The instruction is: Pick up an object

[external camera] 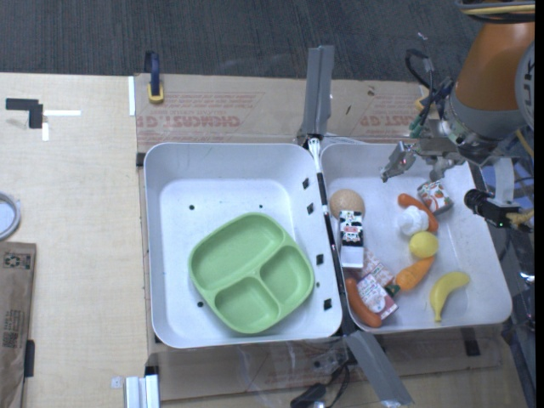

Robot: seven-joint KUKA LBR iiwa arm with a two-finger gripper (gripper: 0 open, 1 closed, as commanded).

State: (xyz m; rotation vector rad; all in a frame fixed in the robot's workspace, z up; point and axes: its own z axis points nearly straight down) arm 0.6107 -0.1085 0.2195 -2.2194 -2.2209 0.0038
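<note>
Gripper (pixel 398 165) hangs over right bin's (pixel 497 308) far edge; can't tell its state, nothing seen in it. Just below-right: small carton (pixel 435 196). Further below: lemon (pixel 423 245), carrot (pixel 414 274), banana (pixel 446 292).

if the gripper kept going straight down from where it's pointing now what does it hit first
Probably bare floor of the right white bin, near its back-left corner. The gripper hangs above that spot, short of the round brown ball; depth is unclear.
</note>
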